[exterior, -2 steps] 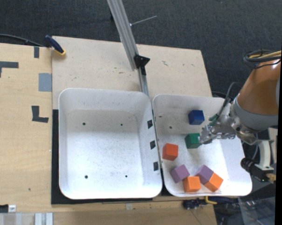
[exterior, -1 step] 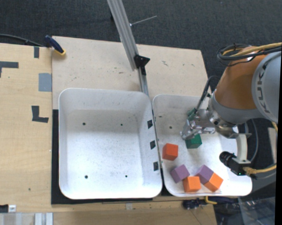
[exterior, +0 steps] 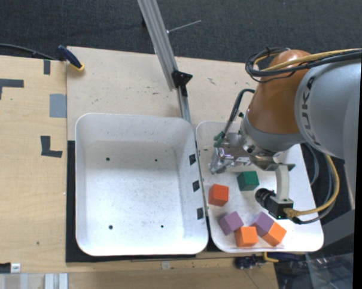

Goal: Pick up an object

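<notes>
The bench [exterior: 129, 91] looks like pale matt wood, faintly scuffed. Both white bins [exterior: 137, 187] look like smooth plastic with a dull sheen, speckled with dark flecks (dirt or wear, hard to tell). The arm [exterior: 326, 99] has a smooth grey shell and a glossy orange band [exterior: 276, 97]. The gripper [exterior: 219, 163] looks like bare shiny metal. The coloured blocks [exterior: 219, 194] look matt, soft-edged. A slanting rail [exterior: 159, 35] looks like brushed metal.
</notes>
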Motion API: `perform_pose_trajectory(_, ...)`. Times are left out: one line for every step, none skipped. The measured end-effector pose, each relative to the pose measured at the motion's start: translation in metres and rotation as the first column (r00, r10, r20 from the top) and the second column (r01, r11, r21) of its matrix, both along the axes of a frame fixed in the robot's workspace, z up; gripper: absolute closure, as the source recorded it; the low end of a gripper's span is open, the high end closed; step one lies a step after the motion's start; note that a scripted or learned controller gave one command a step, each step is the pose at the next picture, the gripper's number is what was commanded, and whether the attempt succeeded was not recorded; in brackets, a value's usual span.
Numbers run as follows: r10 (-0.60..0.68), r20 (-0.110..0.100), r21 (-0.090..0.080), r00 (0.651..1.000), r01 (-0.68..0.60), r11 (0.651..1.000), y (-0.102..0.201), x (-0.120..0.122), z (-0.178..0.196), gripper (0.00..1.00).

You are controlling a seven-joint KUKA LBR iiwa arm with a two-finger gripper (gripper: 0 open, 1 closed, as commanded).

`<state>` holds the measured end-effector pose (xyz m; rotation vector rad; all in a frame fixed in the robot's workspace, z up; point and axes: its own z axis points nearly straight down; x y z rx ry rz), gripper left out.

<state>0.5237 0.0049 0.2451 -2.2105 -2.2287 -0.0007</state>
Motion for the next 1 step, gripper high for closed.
perform_pose_trajectory(-0.001,0.0,-0.001,1.0,0.001,1.0,0.0532,0.0134,-0.0053,1.0)
